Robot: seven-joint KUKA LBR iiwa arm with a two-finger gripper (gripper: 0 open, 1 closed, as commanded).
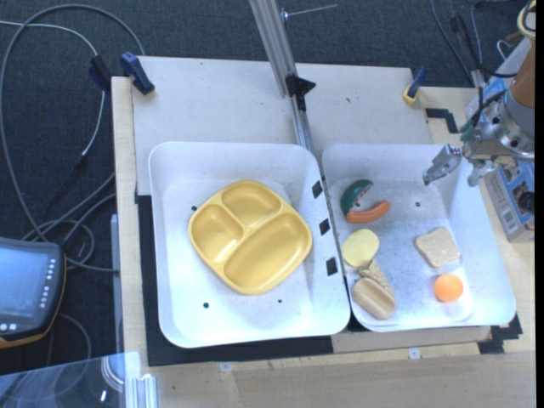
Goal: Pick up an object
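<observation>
1. The gripper [455, 164] is hanging over the upper right corner of the right bin [497, 257], at the end of the grey arm [520, 100] reaching in from the right. Its fingers are pointing down over bare bin floor with nothing between them; how wide they are standing cannot be told from this angle.
2. The candidate objects are all lying in the right bin. A sausage [368, 213] is touching a green-and-white piece [357, 191] near the bin's upper left. A pale yellow round slice [360, 247] is sitting just above a tan bun-like piece [374, 295]. A slice of toast [437, 247] and an orange ball [449, 288] are lying toward the right, apart from each other.
3. All appear to be moulded toy food: light, stiff, smooth and likely somewhat slippery.
4. The toast looks the easiest to take: it is lying free, nearest the gripper, and its flat parallel edges are offering a sure grip across its width. The ball is likely to roll away.
5. The left bin [170, 228] is holding a glossy yellow divided plate [250, 236], three compartments, rounded corners.
</observation>
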